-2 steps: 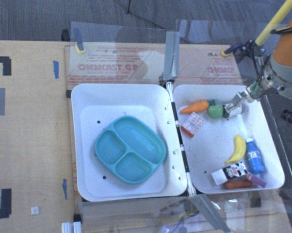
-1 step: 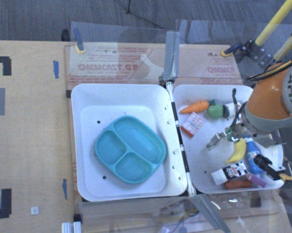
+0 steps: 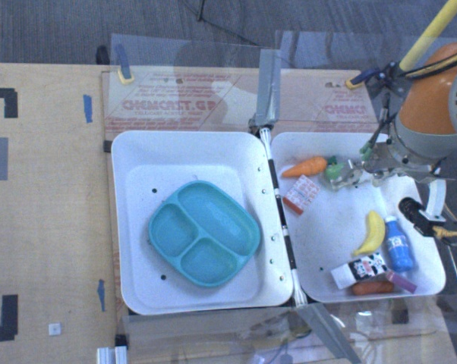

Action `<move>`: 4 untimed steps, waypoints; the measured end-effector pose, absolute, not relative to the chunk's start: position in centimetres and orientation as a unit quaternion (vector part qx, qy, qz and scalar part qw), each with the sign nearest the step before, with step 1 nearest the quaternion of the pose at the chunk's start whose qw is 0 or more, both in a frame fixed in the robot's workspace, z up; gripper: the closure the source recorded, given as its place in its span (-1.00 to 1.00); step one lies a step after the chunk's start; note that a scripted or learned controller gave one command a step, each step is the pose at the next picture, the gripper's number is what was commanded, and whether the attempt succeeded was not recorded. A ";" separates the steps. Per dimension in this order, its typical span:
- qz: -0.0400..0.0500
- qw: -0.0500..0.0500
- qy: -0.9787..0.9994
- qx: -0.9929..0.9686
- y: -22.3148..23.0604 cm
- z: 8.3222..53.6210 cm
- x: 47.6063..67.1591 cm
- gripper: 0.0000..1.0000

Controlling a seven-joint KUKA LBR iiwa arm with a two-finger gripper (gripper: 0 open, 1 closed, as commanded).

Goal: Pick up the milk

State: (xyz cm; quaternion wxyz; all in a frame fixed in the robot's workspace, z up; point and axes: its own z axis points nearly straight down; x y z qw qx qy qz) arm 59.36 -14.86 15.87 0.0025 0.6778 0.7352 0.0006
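Lying on its side near the front edge of the right bin (image 3: 433, 283), the milk carton (image 3: 359, 270) is white with black cow-patch markings, its long axis running left to right at a slight tilt. A red sausage (image 3: 373, 287) lies touching its front side, and a small purple item (image 3: 404, 282) sits just right of the sausage. A banana (image 3: 372, 233) lies just behind the carton, curving up toward the back of the bin. A blue bottle (image 3: 398, 246) with a white label lies beside the banana on its right, close to the carton's right end.

The gripper (image 3: 348, 174) is at the back of the same bin, well apart from the carton, with the banana between them. It hangs from the grey arm with the orange band (image 3: 432, 105), which comes in from the right. The gripper tip sits against a green object (image 3: 334, 170); whether its fingers are apart or together around it cannot be told at this resolution. An orange carrot (image 3: 304, 167) lies just left of the green object. A small red-and-white packet (image 3: 301, 195) lies in front of the carrot, near the bin's left wall.

The left bin (image 3: 130, 203) holds a teal divided plate (image 3: 204, 233) with three compartments, set at a tilt roughly in the middle.
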 end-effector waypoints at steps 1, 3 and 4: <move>0.002 0.003 0.783 0.622 -15.7 8.8 49.8 -1.00; 0.000 0.002 0.727 0.687 -17.5 29.8 61.5 -1.00; 0.001 0.001 0.713 0.701 -17.5 9.5 58.1 -1.00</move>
